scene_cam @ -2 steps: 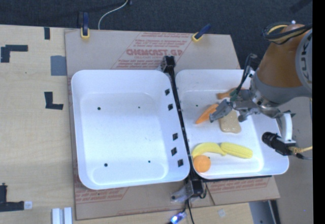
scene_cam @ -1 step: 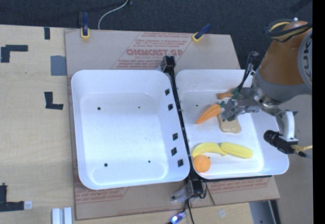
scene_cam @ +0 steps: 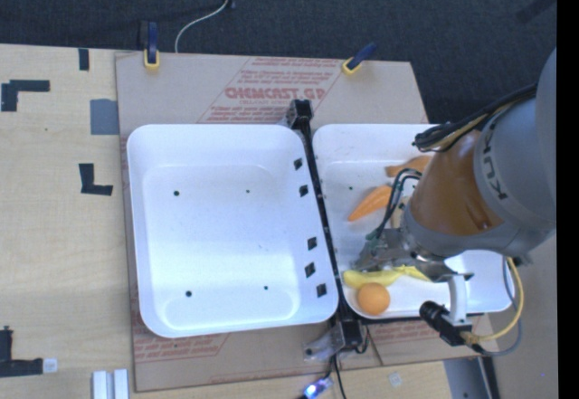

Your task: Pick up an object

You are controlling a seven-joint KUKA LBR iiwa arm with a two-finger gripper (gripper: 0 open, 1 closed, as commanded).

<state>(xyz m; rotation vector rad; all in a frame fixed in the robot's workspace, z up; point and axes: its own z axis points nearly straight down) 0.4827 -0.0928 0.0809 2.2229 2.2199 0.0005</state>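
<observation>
1. Arm [scene_cam: 493, 180]: enters from the right, grey body with an orange band above the wrist, positioned over the right bin [scene_cam: 348, 153] and covering much of its right half.
2. Gripper [scene_cam: 380, 251]: lowered into the right bin near its front, just above a yellow banana-shaped object [scene_cam: 366, 279]. Finger spacing: cannot tell, as the wrist and cabling hide the tips. No object visibly between the fingers.
3. Yellow banana-shaped object: lying flat on the bin floor near the front wall, directly below the gripper, touching or just beside the orange ball [scene_cam: 372, 299].
4. Orange ball: resting in the front left corner area of the right bin, just in front of the yellow object, close to the front rim.
5. Orange carrot-shaped object [scene_cam: 371, 203]: lying tilted on the bin floor, behind the gripper, between the divider and the arm, apart from the ball and the yellow object.
6. Left bin [scene_cam: 217, 225]: white, shallow, side by side with the right bin, sharing a dark central divider [scene_cam: 312, 207].
7. Cardboard sheet [scene_cam: 271, 90]: under both bins, printed in red lettering, fixed at the rear edge by two clamps [scene_cam: 149, 49].
8. Cable [scene_cam: 204, 17]: light-coloured, trailing across the dark floor behind the bench.
</observation>
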